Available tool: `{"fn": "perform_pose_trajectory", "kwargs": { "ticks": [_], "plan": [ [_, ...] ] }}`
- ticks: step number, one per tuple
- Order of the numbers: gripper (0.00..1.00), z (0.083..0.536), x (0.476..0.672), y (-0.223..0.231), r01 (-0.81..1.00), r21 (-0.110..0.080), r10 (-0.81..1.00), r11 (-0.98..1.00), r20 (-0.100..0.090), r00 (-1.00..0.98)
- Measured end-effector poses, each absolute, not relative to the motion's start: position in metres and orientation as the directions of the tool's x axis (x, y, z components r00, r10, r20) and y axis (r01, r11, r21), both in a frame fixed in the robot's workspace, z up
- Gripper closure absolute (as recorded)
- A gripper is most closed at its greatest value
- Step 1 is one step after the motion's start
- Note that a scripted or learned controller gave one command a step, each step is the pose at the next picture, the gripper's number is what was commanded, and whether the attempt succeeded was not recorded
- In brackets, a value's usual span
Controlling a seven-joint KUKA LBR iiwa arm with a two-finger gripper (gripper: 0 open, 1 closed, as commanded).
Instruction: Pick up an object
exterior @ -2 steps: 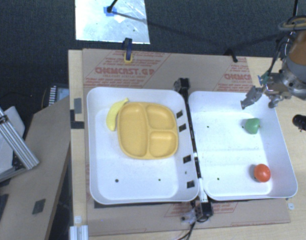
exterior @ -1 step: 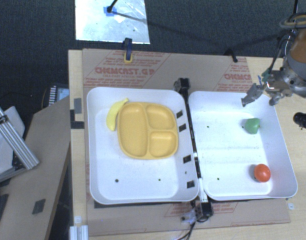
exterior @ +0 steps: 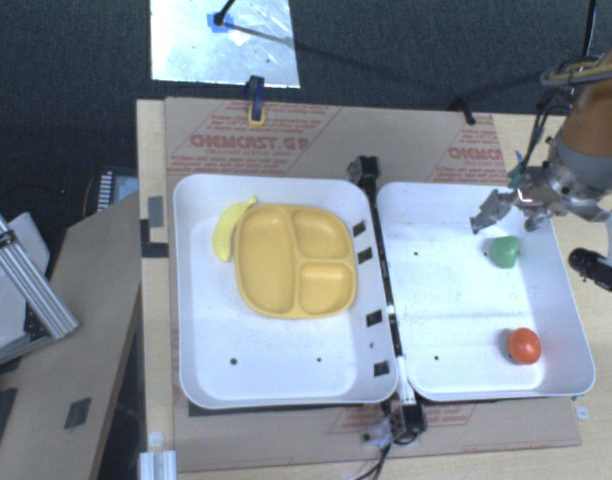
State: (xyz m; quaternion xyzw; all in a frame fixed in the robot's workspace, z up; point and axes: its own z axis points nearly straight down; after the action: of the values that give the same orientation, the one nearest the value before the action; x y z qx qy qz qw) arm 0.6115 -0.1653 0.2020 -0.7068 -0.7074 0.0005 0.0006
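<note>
A small green rounded object (exterior: 503,252), smooth and matte, is seen at the upper right of the frame, resting on the floor of the right-hand shallow white bin (exterior: 456,368), near its far right wall. Lower down, toward the lower right corner of that same bin, a small orange-red ball-like object (exterior: 524,345) is found sitting well apart from the green one, its top catching a pale highlight. Over in the left-hand shallow white bin (exterior: 286,378), a yellow plastic divided plate (exterior: 291,260) with three compartments is laid flat at centre frame, and a yellow banana-shaped toy (exterior: 229,230) is tucked against the plate's upper left edge, curved and lying on its side.
</note>
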Motion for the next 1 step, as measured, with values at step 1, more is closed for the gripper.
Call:
{"fn": "perform_pose_trajectory", "kwargs": {
  "ticks": [1],
  "plan": [
    [0.00,0.1592,0.6118,-0.1598,1.000,-0.002,1.000,0.001,0.000,-0.001]
  ]
}}
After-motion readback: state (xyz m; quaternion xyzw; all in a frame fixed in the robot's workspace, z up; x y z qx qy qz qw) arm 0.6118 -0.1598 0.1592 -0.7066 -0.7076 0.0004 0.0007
